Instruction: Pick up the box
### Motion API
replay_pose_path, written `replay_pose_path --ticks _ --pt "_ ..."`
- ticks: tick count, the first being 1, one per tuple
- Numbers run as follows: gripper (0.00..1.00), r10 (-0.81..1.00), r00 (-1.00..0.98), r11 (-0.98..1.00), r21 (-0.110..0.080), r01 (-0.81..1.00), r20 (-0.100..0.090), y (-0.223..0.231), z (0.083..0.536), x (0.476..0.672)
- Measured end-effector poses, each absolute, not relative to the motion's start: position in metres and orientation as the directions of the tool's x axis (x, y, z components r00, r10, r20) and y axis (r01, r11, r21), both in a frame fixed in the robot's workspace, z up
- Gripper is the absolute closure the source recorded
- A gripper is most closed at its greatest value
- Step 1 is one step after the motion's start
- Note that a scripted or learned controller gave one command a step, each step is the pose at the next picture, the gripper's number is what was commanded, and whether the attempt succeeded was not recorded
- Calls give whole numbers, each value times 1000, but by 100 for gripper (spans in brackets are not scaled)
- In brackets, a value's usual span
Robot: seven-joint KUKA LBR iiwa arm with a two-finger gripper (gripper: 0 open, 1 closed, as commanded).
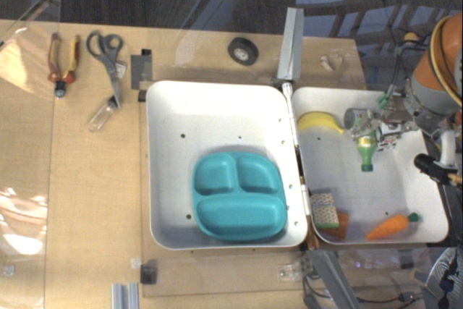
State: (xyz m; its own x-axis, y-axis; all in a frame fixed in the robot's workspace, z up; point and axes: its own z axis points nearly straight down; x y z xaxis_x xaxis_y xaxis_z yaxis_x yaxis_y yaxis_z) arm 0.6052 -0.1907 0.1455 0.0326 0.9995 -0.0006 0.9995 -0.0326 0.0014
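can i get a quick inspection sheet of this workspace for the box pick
surface: wooden bench bearing a left bin and a right bin
job's things: small patterned box in the right bin's near left corner, touching an orange item beside it
clutter: teal divided tray in left bin; banana, green bottle, carrot in right bin
grippers: gripper over the right bin's far side near the bottle, well away from the box; jaws' state unclear
cables: dark cables by the arm
surroundings: pliers, scissors, tape roll on the bench
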Motion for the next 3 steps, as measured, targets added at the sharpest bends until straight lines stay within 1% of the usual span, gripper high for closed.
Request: replay_pose_path --ticks 1,2,3 --pt "0 1000 -31 31 5 1000 -1 -182 94 581" --pt "0 990 -138 138 -22 990 5 -170 104 639" --pt "0 985 -175 175 12 984 -8 -208 90 542"
